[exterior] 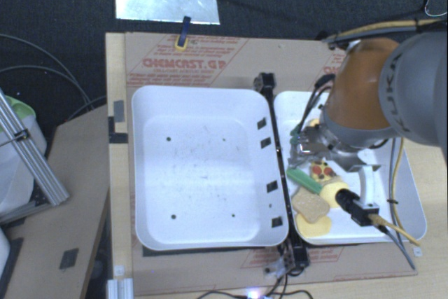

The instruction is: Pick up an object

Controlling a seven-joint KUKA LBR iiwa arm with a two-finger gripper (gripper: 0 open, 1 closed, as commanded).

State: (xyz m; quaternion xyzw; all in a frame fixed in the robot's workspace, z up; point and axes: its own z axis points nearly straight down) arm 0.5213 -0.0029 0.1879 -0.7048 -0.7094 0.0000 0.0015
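The arm (381, 91) leans over the right bin (413, 210), its pincer (304, 145) low near the divider; whether it is apart or together cannot be told. Just below lie a green piece (305, 181), a tan slice (310, 206) and a yellow object (330, 190).

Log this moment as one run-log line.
arm: over right bin | gripper: fingers hidden | objects: green piece, tan piece, yellow pieces in right bin | left bin: beside it
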